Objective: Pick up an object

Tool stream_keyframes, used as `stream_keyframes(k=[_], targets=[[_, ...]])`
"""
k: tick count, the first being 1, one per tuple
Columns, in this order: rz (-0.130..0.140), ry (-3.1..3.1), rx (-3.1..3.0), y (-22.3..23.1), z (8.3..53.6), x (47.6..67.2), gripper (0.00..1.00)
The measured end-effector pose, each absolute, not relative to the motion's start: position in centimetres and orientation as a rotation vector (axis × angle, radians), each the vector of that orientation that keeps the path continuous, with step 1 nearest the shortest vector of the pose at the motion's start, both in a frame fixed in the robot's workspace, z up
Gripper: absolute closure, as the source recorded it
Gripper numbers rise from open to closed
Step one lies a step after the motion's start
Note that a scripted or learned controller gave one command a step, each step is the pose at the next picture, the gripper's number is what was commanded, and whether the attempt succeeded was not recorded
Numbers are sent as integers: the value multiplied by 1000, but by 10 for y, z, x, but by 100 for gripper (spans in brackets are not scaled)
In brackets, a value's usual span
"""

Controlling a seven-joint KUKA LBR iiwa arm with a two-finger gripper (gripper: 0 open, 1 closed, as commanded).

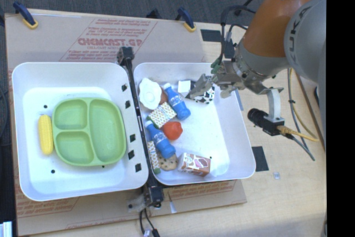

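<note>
The right bin (236, 136) holds a heap of small items: a white round piece (148, 92), two blue bottles (177, 104) (160, 140), a checkered packet (162, 115), a red tomato (173, 130), a cookie (166, 162) and a brown carton (195, 164). My gripper (201, 87) hangs over the bin's upper right part, reaching in from the right. A small black-and-white toy (208, 97) lies right at its tip. Whether the toy is gripped or just lying under the tip is unclear. A little white-and-blue block (184, 86) sits just left of the gripper.
The left bin (22, 91) carries a green divided plate (89, 130) and a yellow corn cob (46, 134). A black clip bar (128, 72) joins the two bins. The arm's orange band (272, 14) and cables (299, 119) hang over the bench's right side.
</note>
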State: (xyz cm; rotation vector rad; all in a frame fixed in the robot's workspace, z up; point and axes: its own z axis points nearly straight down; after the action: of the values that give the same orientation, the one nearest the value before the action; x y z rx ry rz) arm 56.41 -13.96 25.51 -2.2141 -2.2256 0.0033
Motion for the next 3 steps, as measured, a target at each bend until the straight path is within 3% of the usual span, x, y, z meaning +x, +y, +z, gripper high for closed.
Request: stream_keyframes(k=[1,2,3], targets=[[7,-2226,-2211,-119,145,611,0],[-5,-2228,-2217,-137,96,618,0],[-5,-2232,-2214,-136,107,619,100]])
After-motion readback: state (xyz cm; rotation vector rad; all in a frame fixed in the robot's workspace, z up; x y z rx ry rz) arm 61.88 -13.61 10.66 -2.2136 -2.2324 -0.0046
